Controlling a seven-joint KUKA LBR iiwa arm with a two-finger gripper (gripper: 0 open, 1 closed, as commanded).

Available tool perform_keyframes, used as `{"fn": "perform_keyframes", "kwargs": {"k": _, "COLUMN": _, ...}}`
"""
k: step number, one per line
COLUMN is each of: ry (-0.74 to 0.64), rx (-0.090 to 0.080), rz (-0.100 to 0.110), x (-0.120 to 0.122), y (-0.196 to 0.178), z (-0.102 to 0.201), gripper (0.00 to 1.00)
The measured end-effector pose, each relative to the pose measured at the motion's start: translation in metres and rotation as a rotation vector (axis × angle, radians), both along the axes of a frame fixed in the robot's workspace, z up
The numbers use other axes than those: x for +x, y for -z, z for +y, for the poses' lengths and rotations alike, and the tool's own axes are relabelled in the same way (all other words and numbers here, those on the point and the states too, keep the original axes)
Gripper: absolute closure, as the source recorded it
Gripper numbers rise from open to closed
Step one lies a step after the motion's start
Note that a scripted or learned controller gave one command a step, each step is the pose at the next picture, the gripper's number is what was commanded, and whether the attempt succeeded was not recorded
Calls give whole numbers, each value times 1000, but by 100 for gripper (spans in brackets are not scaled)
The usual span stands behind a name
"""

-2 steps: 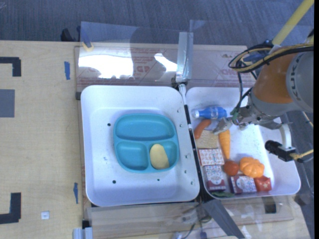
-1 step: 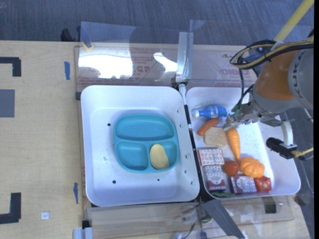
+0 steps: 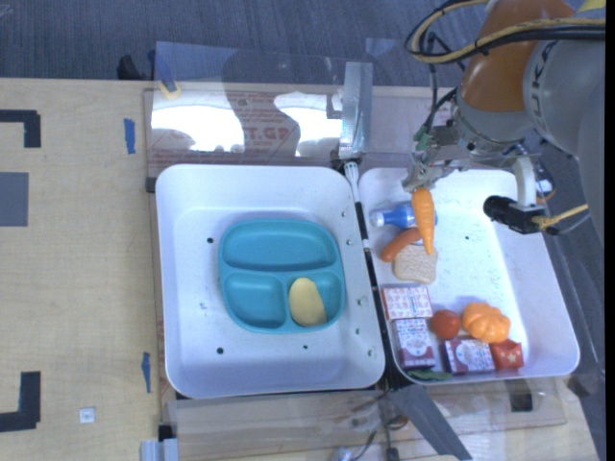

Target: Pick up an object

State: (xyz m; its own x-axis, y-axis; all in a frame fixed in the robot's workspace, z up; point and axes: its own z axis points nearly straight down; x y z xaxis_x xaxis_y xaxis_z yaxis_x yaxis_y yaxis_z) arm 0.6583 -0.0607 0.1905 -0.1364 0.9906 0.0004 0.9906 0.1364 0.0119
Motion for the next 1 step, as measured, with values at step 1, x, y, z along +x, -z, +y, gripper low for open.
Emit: {"fn": "perform_keyframes", "kwargs": {"k": 1, "ry": -122, "rx": -3, "rz": 7, "x": -34, "y": -44, "z": -19, "gripper": 100}}
